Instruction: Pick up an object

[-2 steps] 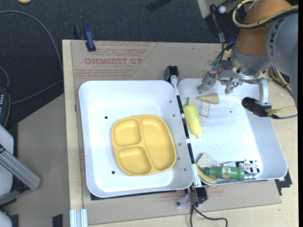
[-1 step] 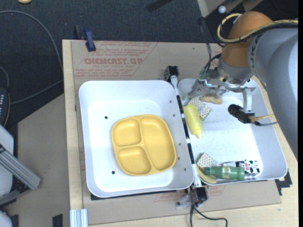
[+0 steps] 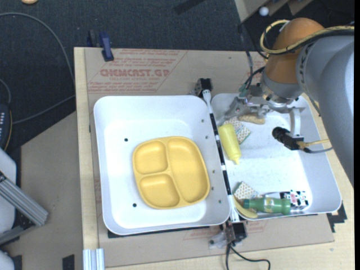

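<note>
- The left bin [image 3: 112,151] holds a yellow divided plate [image 3: 170,171] with three compartments, lying flat near the bin's middle.
- In the right bin [image 3: 320,179], a yellow squeeze bottle [image 3: 229,142] lies against the left wall, a patterned cloth [image 3: 242,130] just beside it.
- Along that bin's near edge lie a green bottle [image 3: 267,205], a second patterned piece [image 3: 244,190] and a small black-and-white cow toy [image 3: 296,198].
- The gripper [image 3: 251,110] is low over the right bin's far left corner, above a tan object [image 3: 253,117]; whether it is open or closed cannot be told.
</note>
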{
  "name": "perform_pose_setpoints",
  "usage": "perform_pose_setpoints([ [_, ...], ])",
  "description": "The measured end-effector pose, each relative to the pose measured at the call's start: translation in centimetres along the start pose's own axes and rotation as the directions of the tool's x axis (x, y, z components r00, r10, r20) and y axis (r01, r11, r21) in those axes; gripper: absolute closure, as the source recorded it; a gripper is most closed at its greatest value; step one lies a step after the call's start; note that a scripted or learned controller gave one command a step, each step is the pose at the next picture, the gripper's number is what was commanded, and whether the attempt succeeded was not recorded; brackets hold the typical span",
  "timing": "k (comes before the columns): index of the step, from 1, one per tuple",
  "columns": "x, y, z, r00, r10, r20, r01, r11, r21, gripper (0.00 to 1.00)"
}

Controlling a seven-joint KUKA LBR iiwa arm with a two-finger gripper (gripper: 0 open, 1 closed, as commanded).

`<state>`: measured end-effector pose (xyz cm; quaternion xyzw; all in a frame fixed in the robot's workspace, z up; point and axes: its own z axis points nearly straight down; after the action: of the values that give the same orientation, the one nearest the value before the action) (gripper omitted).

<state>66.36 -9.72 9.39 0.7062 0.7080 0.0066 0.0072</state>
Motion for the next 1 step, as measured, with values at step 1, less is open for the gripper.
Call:
perform_pose_setpoints([
  [1, -2.41, 0.81, 0.11, 1.0, 0.001, 0.0, -0.001, 1.0, 0.003, 0.0],
])
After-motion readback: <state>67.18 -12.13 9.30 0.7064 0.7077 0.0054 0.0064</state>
